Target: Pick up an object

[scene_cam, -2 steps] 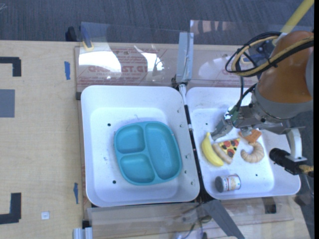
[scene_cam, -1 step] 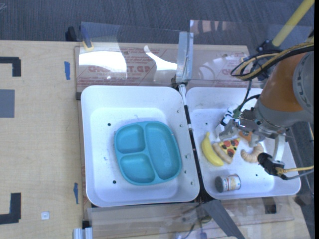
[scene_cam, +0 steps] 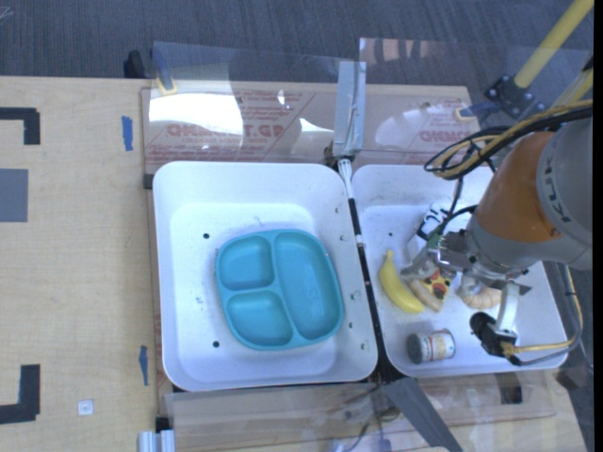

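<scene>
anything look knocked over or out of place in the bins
One thing: the small can in the right bin lies on its side near the front edge, rather than standing. The banana lies close to the tool. The blue divided plate sits flat in the left bin.

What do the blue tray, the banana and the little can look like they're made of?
The tray looks like moulded plastic: even turquoise, soft sheen, rounded compartments. The banana seems plastic too, uniformly yellow and smooth, probably a toy, though real fruit can't be ruled out. The can appears to be metal with a pale label; it is too small to be sure.
</scene>
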